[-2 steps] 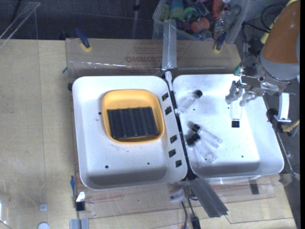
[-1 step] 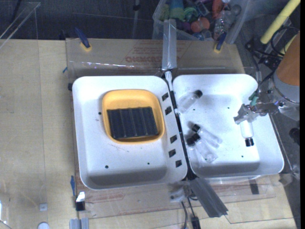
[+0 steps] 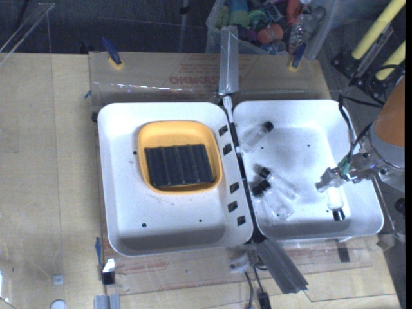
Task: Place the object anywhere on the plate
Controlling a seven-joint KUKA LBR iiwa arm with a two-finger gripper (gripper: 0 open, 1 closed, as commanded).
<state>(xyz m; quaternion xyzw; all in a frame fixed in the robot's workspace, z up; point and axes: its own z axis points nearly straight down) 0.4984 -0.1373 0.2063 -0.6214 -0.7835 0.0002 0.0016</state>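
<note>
**Ana:** Pincer hangs low at the right end of the right bin, far from the divider between the two bins. Why so low, do you think?

**Ben:** My guess is it's lined up for a pick. A small clear bottle with a black cap lies right under its tip, touching or nearly so.

**Ana:** Are the fingers spread or pinched?

**Ben:** I cannot tell; the tip is too small and blurred. I wouldn't say it holds anything.

**Ana:** And that bottle is the object to move?

**Ben:** Likely, since it's the one the arm is at. It looks see-through and pale against the white floor, dark cap toward the bin's near edge. Slippery to grip, I'd judge.

**Ana:** Others like it?

**Ben:** Two more clear, black-capped pieces lie just right of the divider, and another one sits farther back.

**Ana:** The target?

**Ben:** The yellow plate, left of the divider in the left bin, with a dark ribbed insert in its middle. Nothing has reached it yet.
</note>
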